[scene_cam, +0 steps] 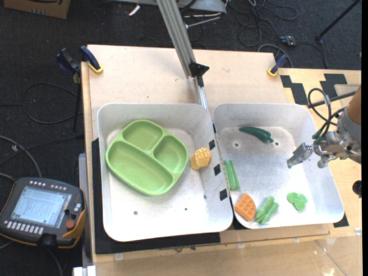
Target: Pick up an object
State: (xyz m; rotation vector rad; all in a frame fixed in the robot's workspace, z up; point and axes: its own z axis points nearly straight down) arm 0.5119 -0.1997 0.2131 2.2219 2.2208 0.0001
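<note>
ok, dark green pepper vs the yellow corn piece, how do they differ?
The dark green pepper is long, thin and curved; the yellow corn piece is short and chunky. The pepper lies in the right bin, near its far wall; the corn lies in the left bin, beside the green divided plate. Both are toy foods lying free, apart from the claw.

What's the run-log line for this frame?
gripper: over right bin, right side, holding nothing | nearest: dark green pepper | left bin: green plate, corn
</note>
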